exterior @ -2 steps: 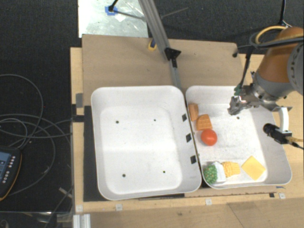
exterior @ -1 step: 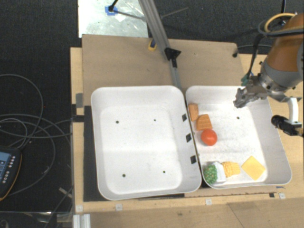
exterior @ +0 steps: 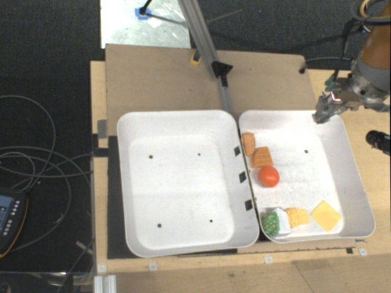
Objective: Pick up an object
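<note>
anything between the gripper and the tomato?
Nothing: in the camera view, bare white floor of the right bin separates the gripper from the tomato.

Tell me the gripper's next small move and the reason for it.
Probably shift the gripper down-left in the view toward the red ball. It hangs at the right bin's far right corner, while the toys lie along the left wall and near edge; the ball sits a little apart.

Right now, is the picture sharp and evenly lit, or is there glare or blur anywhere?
Camera view: the toy food in the right bin, such as the tomato, looks fairly sharp; the claw is slightly soft; a shiny sheet at the top glares bright; the bins' white walls look a bit washed out.
</note>
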Available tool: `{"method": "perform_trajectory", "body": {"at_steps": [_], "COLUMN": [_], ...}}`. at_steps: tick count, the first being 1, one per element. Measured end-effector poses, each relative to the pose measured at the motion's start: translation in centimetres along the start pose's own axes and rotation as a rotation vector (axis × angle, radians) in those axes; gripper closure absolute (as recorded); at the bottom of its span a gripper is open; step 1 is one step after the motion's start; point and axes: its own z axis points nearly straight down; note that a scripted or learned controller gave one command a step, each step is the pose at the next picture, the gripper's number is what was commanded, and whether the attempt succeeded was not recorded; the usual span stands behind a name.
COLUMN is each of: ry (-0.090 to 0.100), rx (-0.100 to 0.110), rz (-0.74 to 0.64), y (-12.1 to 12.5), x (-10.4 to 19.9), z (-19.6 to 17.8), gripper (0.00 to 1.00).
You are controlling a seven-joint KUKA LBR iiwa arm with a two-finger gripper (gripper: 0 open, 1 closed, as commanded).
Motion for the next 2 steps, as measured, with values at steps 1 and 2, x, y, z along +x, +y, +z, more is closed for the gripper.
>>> {"method": "perform_trajectory", "body": {"at_steps": [1,2], "ry": [0.001,0.003], "rx": [0.006,0.005], "rz": [0.0,-0.004], "y": [0.1,1.9], "x": [0.0,5.1], "z": [-0.3,-0.3], "gripper": [1.0,1.0]}}
